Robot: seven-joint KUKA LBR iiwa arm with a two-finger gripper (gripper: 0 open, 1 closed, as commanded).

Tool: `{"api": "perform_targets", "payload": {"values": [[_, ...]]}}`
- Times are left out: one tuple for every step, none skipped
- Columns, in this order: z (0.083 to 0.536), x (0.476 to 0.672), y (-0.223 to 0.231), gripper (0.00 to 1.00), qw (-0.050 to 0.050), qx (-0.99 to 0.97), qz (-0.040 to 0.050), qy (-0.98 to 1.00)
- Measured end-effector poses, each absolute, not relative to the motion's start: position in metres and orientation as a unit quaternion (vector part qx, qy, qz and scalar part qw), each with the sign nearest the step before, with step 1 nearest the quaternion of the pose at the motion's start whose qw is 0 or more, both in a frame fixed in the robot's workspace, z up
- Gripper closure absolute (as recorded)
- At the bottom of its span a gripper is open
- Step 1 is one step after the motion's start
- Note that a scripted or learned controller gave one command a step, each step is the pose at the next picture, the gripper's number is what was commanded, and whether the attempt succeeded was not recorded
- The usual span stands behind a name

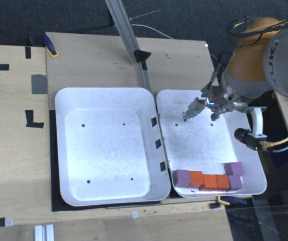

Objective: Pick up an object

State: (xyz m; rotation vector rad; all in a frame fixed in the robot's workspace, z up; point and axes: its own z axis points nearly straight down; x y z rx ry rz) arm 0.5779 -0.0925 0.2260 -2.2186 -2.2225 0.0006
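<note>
Pale wooden surface (103, 59) carried two white bins; blocks (209, 178) lined the right bin's (196, 139) near wall, well below the claw (202, 111), which hung spread and empty.

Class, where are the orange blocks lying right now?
The orange blocks lie in the right bin, along its near edge, flanked by purple blocks.
</note>
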Motion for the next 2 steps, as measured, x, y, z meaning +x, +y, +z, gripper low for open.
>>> {"api": "perform_targets", "payload": {"values": [[0.275,0.604,-0.018,0.00,-0.001,-0.704,-0.0025,-0.711],[0.255,0.596,0.064,0.00,0.002,-0.704,0.0007,-0.710]]}}
